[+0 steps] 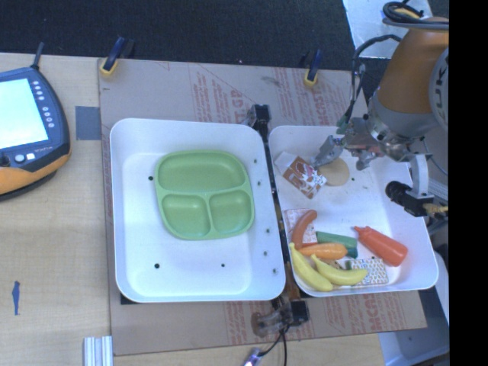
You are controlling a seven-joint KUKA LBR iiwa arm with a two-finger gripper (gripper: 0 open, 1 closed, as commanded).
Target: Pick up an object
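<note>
The right bin (pixel 412 284) holds several items: a brown and white snack packet (pixel 303 176), a round beige disc (pixel 336 174), a red sausage (pixel 303 225), an orange carrot (pixel 323 249), a green piece (pixel 341 239), a red bottle (pixel 380 243), yellow bananas (pixel 325 272) and a patterned packet (pixel 374 270). My gripper (pixel 347 154) hangs over the bin's far part, just above the beige disc. Its two grey fingers (pixel 329 150) stand apart, open, with nothing between them.
The left bin (pixel 130 273) holds a green divided plate (pixel 204 194). A tablet-like pendant (pixel 27 132) lies at the far left of the bench. Clamps (pixel 113 58) sit at the cardboard's back edge. The arm's cables (pixel 408 193) hang over the right bin's right side.
</note>
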